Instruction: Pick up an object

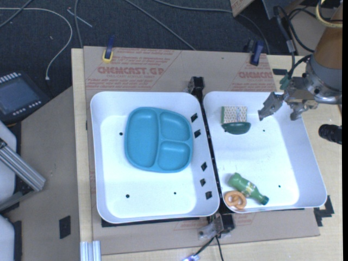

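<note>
Overhead, claw (283, 109) above right bin (304, 145)

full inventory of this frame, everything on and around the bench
bins: 2, white, side by side on the bench
divided plate: 1, light blue, left bin
patterned block: 1, green-and-white, far part of right bin
dark green dish: 1, right bin, touching the block's near side
green bottle: 1, lying in right bin's near corner
pretzel-like ring: 1, tan, beside the bottle
clamps: 2, blue, bench's far edge
cables: several, on the floor
gripper: 1, grey, fingers spread, over right bin's far right edge, holding nothing
</note>
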`<control>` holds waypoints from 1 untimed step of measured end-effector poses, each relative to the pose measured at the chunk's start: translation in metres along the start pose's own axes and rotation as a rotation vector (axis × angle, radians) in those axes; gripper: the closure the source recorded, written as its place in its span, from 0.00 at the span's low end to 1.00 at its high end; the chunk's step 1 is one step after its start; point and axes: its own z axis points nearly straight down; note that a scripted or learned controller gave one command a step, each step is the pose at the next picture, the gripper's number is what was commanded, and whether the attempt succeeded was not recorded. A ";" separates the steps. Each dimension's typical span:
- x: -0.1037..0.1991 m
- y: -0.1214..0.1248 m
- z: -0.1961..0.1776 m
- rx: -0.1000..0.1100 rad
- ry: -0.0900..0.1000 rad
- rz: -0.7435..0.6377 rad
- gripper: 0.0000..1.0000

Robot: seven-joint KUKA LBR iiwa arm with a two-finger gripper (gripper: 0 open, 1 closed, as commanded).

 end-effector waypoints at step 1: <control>0.000 0.002 -0.006 -0.012 -0.002 -0.002 0.00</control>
